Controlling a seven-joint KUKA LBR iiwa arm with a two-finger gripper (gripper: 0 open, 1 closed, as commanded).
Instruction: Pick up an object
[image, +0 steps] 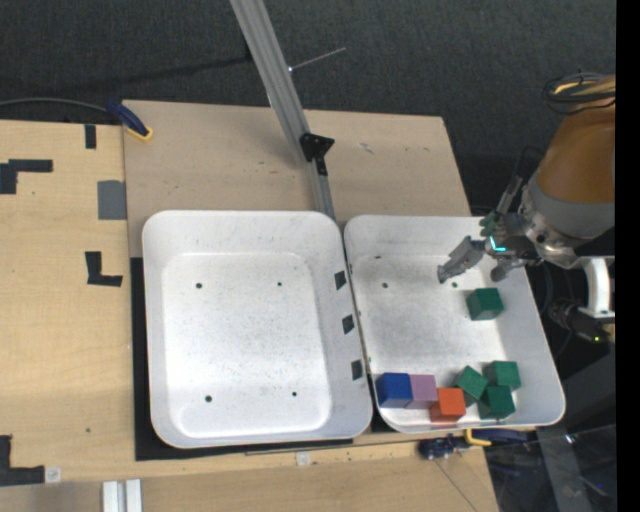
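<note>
Wooden surface (250, 160) carried two white bins; our tool (462, 262) hovered over the right bin (420, 320), grip unclear to us, nothing lifted, green cube (484, 303) just beside it.

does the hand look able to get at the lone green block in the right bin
Probably yes. The hand hangs just up-left of the lone green block, which sits apart from the cluster along the right bin's near edge.

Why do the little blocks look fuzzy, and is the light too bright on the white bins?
Camera view: the whole picture is a bit soft, so the blocks have fuzzy edges; the pincer looks smeared and grey; the light is even, with no strong glare on the left bin or right bin, just faint shadows by their walls.
</note>
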